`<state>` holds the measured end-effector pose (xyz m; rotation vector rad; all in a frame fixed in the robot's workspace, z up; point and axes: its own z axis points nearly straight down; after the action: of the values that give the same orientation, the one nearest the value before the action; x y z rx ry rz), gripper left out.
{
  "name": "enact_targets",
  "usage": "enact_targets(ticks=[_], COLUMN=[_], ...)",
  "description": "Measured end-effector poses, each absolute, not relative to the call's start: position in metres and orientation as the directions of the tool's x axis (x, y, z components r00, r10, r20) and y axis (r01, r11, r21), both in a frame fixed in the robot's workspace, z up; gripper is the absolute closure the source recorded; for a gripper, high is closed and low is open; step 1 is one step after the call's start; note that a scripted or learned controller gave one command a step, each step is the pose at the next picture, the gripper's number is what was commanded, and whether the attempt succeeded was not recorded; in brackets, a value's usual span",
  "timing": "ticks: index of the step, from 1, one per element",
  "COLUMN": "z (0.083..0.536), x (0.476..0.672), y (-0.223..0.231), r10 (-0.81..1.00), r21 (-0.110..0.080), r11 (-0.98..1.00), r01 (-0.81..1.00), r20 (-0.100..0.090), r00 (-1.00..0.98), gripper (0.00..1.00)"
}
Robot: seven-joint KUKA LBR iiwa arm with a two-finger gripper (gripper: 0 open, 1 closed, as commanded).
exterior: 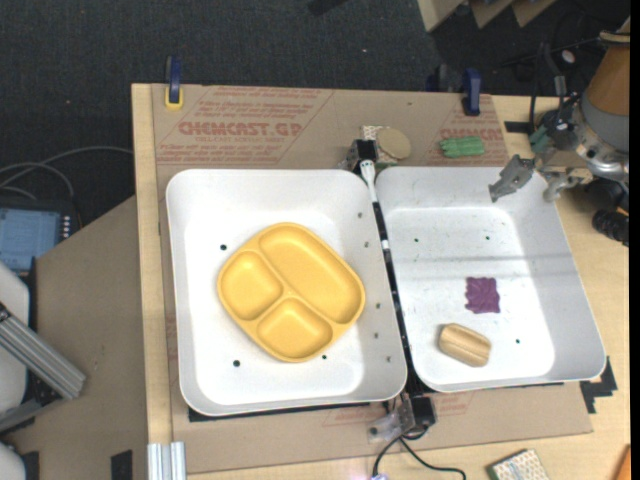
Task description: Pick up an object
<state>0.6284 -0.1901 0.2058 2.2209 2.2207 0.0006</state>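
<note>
From my remote seat I see the gripper poised over the far edge of the right bin, its two fingers spread apart with nothing between them, so I judge the pick is yet to start. To do it well I would choose one target and commit: the tan cylinder lies on its side near the near edge of that bin, and I would bring the fingers down across its short width, not along its length, so that it cannot roll out as they close. It sits well apart from the gripper, toward the near side, so the approach needs a clear travel over the bin floor before any descent. The purple piece lies just beyond the cylinder, close but not touching; it looks flat and soft, which I judge harder to pinch, and I would keep the fingers off it. The left bin holds a yellow divided tray, three compartments with nothing in them, broad and probably awkward for a two-finger grasp. On the cardboard beyond the bins rest a green object and a small tan disc.
</note>
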Motion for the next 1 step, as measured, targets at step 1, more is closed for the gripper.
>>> enact_targets(ticks=[1], z=[0.083], x=[0.578], y=[-0.1789], r10=[1.0], r21=[-0.015], r11=[-0.002], r01=[1.0], r20=[0.005], r00=[0.002], gripper=[0.0])
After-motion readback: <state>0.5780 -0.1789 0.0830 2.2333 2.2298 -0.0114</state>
